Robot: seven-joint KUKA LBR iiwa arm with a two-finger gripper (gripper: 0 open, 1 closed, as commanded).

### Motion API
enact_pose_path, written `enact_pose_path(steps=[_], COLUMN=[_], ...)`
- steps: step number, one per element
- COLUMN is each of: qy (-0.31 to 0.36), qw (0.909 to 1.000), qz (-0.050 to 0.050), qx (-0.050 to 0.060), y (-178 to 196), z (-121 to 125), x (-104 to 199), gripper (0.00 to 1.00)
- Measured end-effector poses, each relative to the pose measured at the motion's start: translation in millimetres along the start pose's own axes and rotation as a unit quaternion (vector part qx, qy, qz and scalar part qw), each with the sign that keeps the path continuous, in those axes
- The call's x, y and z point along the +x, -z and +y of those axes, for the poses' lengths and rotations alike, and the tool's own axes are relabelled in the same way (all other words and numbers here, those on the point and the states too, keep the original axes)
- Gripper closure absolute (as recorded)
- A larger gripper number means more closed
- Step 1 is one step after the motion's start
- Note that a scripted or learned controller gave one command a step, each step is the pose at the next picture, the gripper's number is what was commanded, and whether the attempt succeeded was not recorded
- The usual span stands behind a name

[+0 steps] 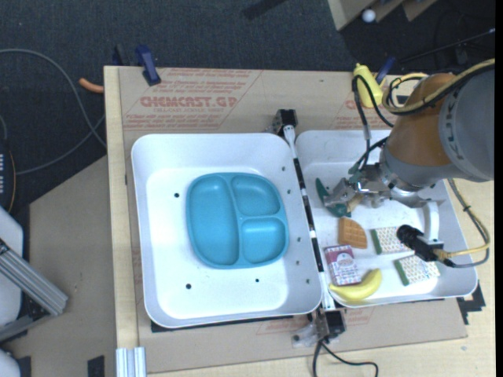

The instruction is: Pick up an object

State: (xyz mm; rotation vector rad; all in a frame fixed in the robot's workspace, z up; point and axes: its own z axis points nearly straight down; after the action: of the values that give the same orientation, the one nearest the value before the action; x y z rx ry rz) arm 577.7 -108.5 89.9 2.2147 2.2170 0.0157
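My gripper hangs low over the left part of the right bin, reached in from the right. A small dark green object lies right at its tip; whether it is gripped is unclear. Just below the gripper sits an orange wedge. Nearer the front lie a small red and white box and a yellow banana. Two green-patterned packets rest at the bin's right side, partly under the arm.
The left bin holds a blue divided plate at its middle. A black clamp sits at the back where the two bins meet. A yellow cable loops behind the right bin.
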Motion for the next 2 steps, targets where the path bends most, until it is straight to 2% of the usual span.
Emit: enact_pose_path(steps=[1, 2], qy=[0.000, 0.000], qw=[1.0000, 1.0000], qz=[-0.001, -0.001], qx=[0.006, 0.005], y=[-5.3, 4.7], z=[0.6, 1.2], x=[15.8, 15.7], gripper=[0.00, 1.00])
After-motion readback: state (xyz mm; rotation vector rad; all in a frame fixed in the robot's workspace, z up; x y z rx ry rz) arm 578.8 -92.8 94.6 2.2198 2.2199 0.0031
